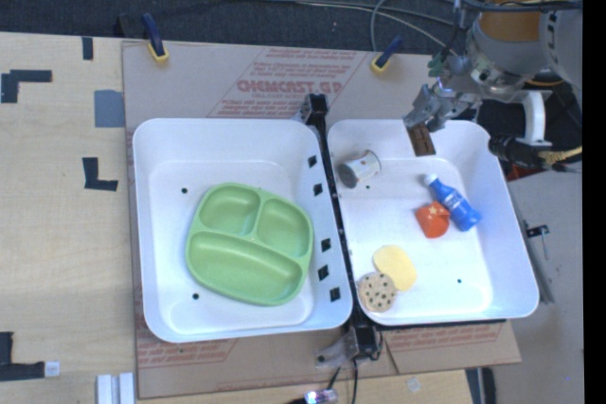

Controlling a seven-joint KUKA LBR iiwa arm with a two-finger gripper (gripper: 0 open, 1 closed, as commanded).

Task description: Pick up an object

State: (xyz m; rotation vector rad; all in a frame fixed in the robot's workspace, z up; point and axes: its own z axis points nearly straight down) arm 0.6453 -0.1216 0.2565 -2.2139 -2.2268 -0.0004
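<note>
My end effector (434, 112) hangs above the right bin's (507, 194) far rim; I cannot tell its opening. Nothing lifted: blue bottle (452, 202), cookie (378, 291) remain inside.

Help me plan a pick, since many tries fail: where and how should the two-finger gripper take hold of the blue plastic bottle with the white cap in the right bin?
Probably across the middle of the blue plastic bottle, coming straight down from above. It lies flat and slanted, white cap up-left, so the fingers should close across its narrow width. The orange object touches its lower-left side, leaving little room there.
</note>
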